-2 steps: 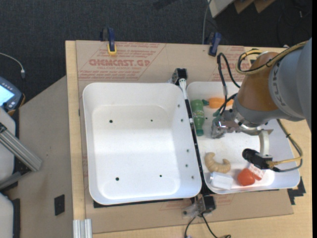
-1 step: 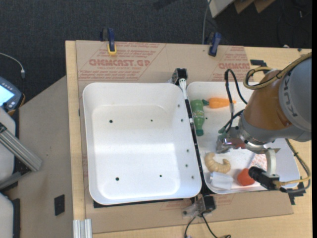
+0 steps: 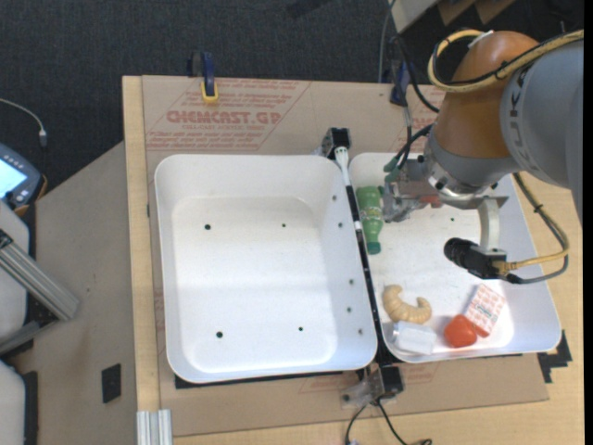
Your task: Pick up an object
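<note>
Cardboard (image 3: 250, 109) under the bins reads "CHEMCAST GP" in red print. Left bin (image 3: 185, 193) sits beside the right bin (image 3: 537, 327), where the arm (image 3: 491, 109) hangs over the gripper (image 3: 398, 202), its opening impossible to tell, touching a green bottle (image 3: 372, 221). Nearer: red-white packet (image 3: 485, 308), tan curl (image 3: 408, 305), red ball (image 3: 460, 332).

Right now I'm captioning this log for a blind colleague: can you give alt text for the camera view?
A grey arm's gripper hangs low over the right bin, beside a green bottle lying along its left wall. Nearer the front of that bin lie a tan curved piece, a red ball and a small packet. The left bin sits alongside.
</note>
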`<state>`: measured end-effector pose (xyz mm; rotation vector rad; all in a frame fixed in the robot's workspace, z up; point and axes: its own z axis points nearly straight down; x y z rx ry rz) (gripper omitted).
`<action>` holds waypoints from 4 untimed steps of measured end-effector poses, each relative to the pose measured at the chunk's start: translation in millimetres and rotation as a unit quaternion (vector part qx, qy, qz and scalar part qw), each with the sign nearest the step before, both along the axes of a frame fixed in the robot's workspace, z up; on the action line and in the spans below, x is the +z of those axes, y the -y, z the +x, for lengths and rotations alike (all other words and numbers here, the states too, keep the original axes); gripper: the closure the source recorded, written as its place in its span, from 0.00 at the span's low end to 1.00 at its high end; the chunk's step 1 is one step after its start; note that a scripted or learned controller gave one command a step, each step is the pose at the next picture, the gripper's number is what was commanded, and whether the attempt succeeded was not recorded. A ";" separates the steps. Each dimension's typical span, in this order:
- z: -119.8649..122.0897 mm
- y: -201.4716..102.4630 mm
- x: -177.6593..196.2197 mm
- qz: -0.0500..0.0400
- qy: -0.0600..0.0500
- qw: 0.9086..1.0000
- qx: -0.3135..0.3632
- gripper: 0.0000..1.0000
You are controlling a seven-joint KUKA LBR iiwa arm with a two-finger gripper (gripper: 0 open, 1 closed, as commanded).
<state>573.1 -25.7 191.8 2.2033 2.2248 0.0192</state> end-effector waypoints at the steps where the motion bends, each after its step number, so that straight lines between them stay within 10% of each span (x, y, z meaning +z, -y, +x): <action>1: -5.3 -73.4 53.9 0.001 -0.004 1.000 0.000 1.00; 2: -32.8 -49.4 -10.7 -0.001 -0.012 1.000 -0.006 1.00; 3: -19.2 -99.9 204.4 0.001 0.002 1.000 -0.002 1.00; 4: -97.7 -193.7 188.7 0.000 -0.011 1.000 0.001 1.00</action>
